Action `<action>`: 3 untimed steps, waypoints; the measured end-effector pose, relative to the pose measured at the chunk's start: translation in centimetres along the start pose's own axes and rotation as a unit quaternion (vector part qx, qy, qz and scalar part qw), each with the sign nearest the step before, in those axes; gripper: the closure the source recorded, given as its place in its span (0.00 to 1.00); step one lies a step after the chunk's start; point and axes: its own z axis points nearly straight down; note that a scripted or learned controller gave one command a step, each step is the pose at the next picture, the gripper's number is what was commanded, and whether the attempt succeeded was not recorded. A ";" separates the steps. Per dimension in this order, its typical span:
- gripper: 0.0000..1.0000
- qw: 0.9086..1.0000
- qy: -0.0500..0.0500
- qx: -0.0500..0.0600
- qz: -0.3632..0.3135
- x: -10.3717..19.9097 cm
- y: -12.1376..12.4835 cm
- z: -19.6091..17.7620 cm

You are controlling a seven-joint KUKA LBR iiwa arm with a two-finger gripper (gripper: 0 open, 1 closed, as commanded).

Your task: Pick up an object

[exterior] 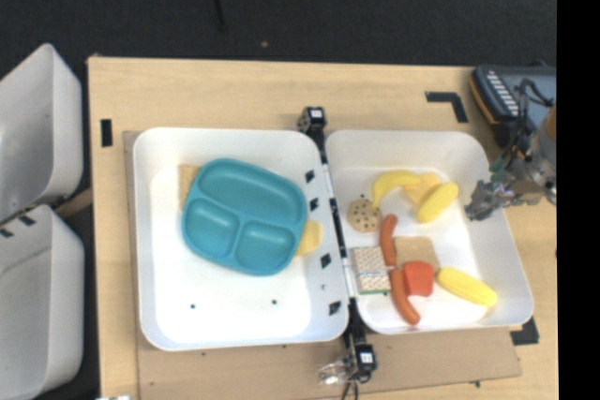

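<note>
On the bench (234,94) in front of you sit two shallow white bins side by side. Your left bin (159,295) carries a teal divided plate (244,217), lying flat and turned a little off square. A tan flat piece (187,175) peeks out from under the plate's upper left edge, and a small yellow piece (310,237) shows at its right edge, touching the plate.

Your right bin (469,155) holds the toy food you could pick from. Near its upper middle a curved yellow banana (394,183) lies just beside a second yellow piece (437,201), the two close enough to touch. Left of them a round cookie (363,214) rests near the divider between the bins. Below that an orange sausage (388,240) lies upright along the picture, next to a tan slice of bread (415,249). A patterned cracker (371,270) lies against the divider, a red-orange piece (418,279) sits just below the bread, and a second orange sausage (405,303) slants toward the bin's lower edge. A yellow lemon-like piece (467,287) lies in the lower right corner.

Your gripper (487,197) hangs at the right rim of the right bin, well apart from all of these items and with nothing visible in it. You cannot tell from this view whether it is open or closed; it is dark and blurred.
</note>
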 end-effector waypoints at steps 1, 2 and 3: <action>1.00 1.000 0.001 0.000 -0.001 5.0 1.2 -0.7; 1.00 1.000 0.001 0.001 -0.002 9.4 2.7 -1.2; 1.00 1.000 0.001 0.001 -0.001 13.7 5.4 -1.1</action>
